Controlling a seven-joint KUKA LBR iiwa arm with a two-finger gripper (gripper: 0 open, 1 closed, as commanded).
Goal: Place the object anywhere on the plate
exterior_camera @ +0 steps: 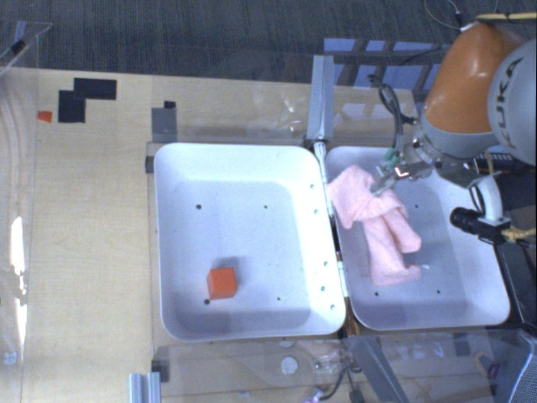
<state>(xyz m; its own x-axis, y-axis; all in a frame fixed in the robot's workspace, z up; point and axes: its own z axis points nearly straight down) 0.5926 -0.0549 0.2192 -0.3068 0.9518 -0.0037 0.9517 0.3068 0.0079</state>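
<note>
A pink cloth [379,227] lies crumpled in the right bin [470,292], reaching from the bin's upper left corner down towards its middle. My gripper [391,175] hangs under the orange-banded wrist, right at the cloth's upper right edge, and seems to touch the fabric there. A small orange-red cube [222,283] rests on the floor of the left bin [252,183], near its lower left corner and far from the gripper.
A metal divider [319,107] runs between the two bins at the back. The arm's black cabling and fittings [482,221] overhang the right bin's right side. Black markers [84,97] and a small orange square [44,117] sit on the bench at far left.
</note>
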